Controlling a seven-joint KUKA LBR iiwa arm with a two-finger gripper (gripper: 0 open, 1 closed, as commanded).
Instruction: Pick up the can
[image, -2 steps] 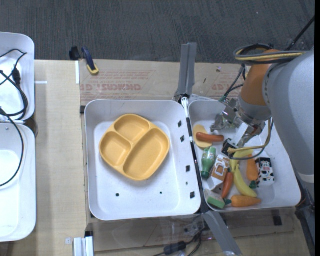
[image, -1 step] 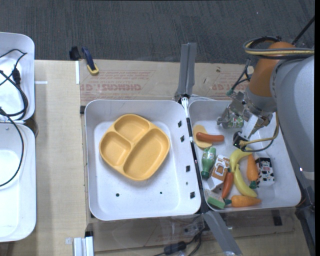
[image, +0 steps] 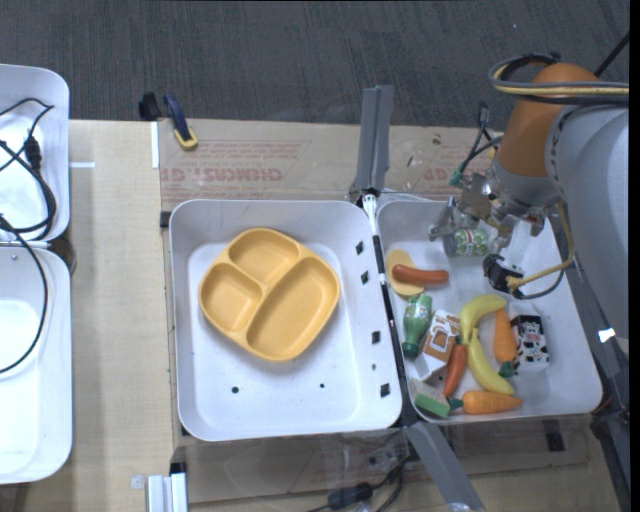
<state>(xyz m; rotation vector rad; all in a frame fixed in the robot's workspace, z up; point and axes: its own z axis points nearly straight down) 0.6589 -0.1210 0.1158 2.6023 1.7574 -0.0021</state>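
Observation:
The can (image: 472, 241), small with a green and white label, sits at the back of the right bin (image: 580, 330). My gripper (image: 472, 230) reaches down over it from the right, below the orange wrist band. One finger stands on each side of the can and they close on it. The can looks tilted on its side and slightly raised above the bin floor, though its height is hard to judge.
The right bin also holds a sausage on a bun (image: 418, 273), a green bottle (image: 415, 322), a banana (image: 482, 342), carrots (image: 490, 402), a small box (image: 440, 338) and a cow-patterned toy (image: 530, 340). A yellow divided plate (image: 268, 292) lies in the left bin (image: 200, 390).

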